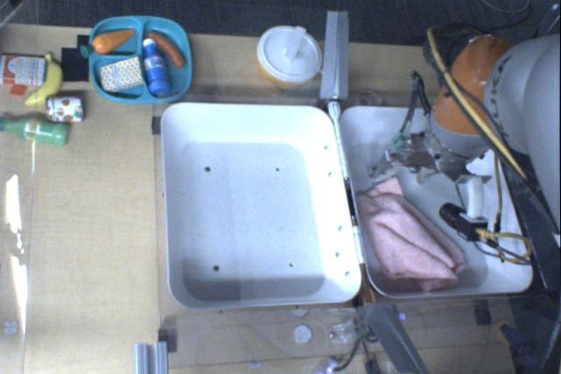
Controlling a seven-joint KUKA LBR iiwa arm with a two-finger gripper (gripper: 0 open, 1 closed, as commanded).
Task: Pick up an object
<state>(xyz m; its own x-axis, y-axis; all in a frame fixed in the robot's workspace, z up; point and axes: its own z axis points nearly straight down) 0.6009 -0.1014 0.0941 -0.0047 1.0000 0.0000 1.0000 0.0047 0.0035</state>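
The arm (pixel 526 92) is bulky and rounded, light grey, with an orange band (pixel 469 66) above the wrist. Black and yellow cables (pixel 465 114) loop along it. The end effector (pixel 399 155) is a small cluster of dark and metallic parts.

Lighting: even and fairly bright overhead light is washing the left bin (pixel 254 206) to near white. A soft shadow is lying along its lower inner wall. Glare is streaking the wooden bench (pixel 79 232) at far left. Focus: slightly soft throughout, with the arm (pixel 526 92) blurring at right.
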